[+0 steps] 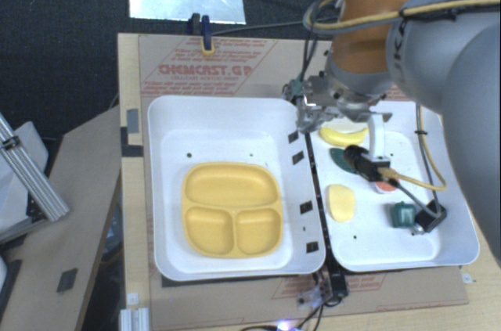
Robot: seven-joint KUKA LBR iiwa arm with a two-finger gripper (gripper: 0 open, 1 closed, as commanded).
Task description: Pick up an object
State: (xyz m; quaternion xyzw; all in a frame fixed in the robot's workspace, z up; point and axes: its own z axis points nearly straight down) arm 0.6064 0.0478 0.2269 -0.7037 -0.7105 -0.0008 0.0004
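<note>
My gripper (315,115) hangs under the orange wrist band, over the far left corner of the right bin (458,239). Just in front of it lies a yellow banana-shaped piece (344,136), and I see nothing held. A dark green piece (339,158) rests a little nearer, partly hidden by the robot's own parts. Closer to the front lie a pale yellow oval (340,202), a small red-orange piece (384,185) and a teal block (402,214).
The left bin (168,134) holds a yellow divided tray (232,208). A raised rim with black tabs (307,181) separates the two bins. The grey arm covers the right bin's far right corner.
</note>
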